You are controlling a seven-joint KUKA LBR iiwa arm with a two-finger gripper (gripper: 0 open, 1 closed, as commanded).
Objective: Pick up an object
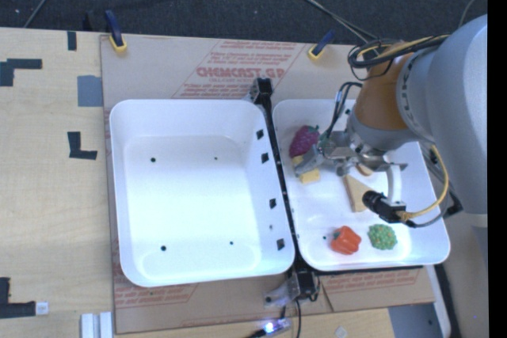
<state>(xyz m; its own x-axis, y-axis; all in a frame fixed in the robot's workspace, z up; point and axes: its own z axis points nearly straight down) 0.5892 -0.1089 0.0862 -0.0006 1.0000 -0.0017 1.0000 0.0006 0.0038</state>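
Counting two bins (four items)

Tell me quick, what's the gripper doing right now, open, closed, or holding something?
Gripper: low in the right bin, beside the purple item and yellow block; its state cannot be told.
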